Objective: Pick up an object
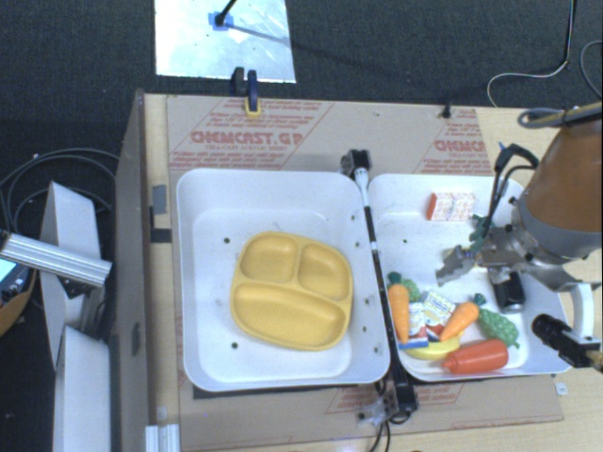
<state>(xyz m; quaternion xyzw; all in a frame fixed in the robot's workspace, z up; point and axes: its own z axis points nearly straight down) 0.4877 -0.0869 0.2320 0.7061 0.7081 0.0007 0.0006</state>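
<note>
The right bin [405, 205] holds a heap of toy food at its near edge. In the heap are an orange carrot [399, 311], a second carrot [460, 318], a yellow banana [429, 349], a red sausage-like piece [480, 356], a green bumpy vegetable [497, 326] and a small printed packet [436, 306]. A red and white box [452, 205] lies apart near the far wall. My gripper [479, 262] hangs low over the right bin, just above and behind the heap, below the box. Nothing shows in its grasp.
A yellow divided plate [292, 290] lies in the middle of the left bin [207, 215]. A rail with a black clip [358, 166] runs between the two bins. The grey and orange arm [565, 186] covers the right bin's right side. Cardboard [283, 130] lines the bench behind the bins.
</note>
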